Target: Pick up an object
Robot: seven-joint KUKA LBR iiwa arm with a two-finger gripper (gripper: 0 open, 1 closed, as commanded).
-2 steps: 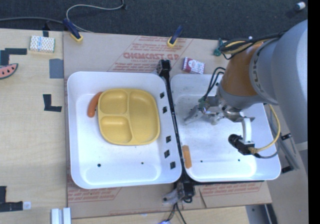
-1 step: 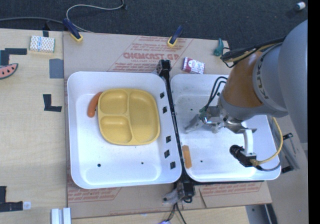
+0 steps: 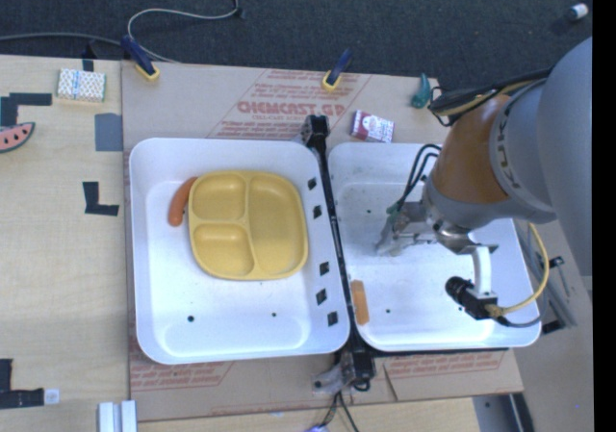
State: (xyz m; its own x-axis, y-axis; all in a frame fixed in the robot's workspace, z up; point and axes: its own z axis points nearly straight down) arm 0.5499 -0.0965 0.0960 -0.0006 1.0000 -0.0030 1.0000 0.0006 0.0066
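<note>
Two shallow white bins sat side by side. The grey two-finger gripper (image 3: 395,233) reached low into the right white bin (image 3: 423,329); I cannot tell its jaw state. A small orange block (image 3: 359,301) lay against that bin's left wall, well apart.

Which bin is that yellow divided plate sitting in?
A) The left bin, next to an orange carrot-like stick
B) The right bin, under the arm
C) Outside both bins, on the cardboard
A: the yellow plate lies in the left bin, with the orange stick at its left edge.
</note>
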